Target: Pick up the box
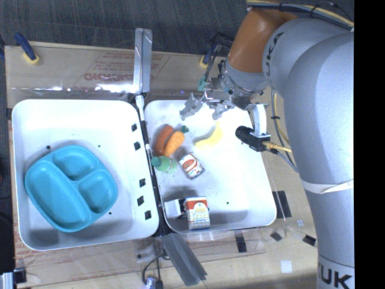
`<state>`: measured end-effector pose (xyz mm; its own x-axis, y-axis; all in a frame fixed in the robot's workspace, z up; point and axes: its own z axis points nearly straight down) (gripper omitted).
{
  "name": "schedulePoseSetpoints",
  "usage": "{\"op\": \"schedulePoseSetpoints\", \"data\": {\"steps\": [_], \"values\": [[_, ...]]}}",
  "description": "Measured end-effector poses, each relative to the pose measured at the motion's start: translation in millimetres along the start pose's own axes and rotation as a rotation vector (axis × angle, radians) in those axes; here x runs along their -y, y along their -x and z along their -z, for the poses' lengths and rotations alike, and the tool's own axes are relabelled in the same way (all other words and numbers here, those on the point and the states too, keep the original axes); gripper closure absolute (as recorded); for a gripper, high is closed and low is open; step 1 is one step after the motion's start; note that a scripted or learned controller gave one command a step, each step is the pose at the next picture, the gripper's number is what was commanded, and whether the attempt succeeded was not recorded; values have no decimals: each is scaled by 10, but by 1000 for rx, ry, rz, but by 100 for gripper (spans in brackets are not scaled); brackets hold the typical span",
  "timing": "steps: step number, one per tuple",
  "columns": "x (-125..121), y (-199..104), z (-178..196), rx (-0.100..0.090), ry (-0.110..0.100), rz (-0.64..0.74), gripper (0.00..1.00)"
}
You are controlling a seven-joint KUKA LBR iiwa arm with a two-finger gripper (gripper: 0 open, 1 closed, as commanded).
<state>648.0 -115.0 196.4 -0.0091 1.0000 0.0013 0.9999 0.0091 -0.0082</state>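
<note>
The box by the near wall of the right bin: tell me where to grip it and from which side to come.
Grip the box across its two long side faces, coming straight down from above. It seems to lie flat against the right bin's front wall, so a sideways approach from there is probably blocked, while its left and right sides look free. The gripper hangs over the bin's far end.

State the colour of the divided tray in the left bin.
Light blue; the divided tray shows plainly in the camera view, lying in the left bin.
</note>
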Motion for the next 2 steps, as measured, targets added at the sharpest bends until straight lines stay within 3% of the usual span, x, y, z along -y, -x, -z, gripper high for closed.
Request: {"op": "schedulePoseSetpoints", "data": {"steps": [1, 2], "values": [[434, -52, -1027, -2, 7, 218, 0], [1429, 946, -1076, -1, 2, 171, 0]]}}
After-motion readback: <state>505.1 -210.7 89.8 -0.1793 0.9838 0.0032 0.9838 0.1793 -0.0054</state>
